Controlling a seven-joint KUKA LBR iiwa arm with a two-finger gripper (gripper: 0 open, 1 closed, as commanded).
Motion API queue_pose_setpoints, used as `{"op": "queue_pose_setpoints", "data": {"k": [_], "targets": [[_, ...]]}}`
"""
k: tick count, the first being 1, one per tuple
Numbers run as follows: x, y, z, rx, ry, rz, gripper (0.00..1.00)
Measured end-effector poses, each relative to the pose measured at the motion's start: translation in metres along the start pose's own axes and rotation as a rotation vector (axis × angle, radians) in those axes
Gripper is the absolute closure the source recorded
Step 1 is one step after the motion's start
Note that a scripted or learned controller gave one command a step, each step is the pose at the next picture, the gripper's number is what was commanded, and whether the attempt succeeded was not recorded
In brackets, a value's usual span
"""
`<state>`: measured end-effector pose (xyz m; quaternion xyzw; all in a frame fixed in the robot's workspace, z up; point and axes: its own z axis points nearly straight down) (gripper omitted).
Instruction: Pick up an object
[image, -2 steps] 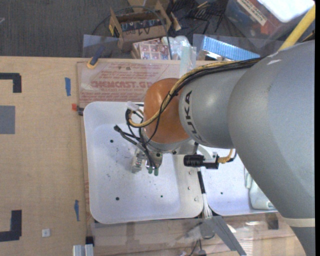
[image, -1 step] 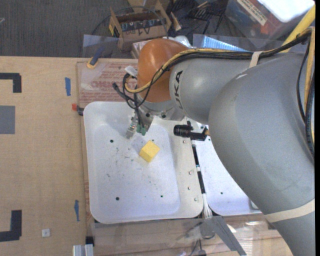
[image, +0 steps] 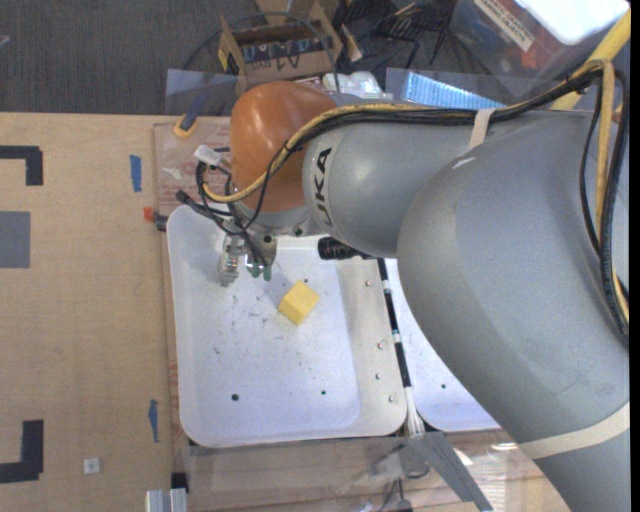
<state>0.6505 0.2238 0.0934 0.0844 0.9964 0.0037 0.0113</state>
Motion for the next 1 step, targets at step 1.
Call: {"op": "queue_pose_setpoints", "data": {"k": [1], "targets": [[0.0618, -0.0071, -0.0007, -0.002, 0.01, -0.359, 1.0]]}}
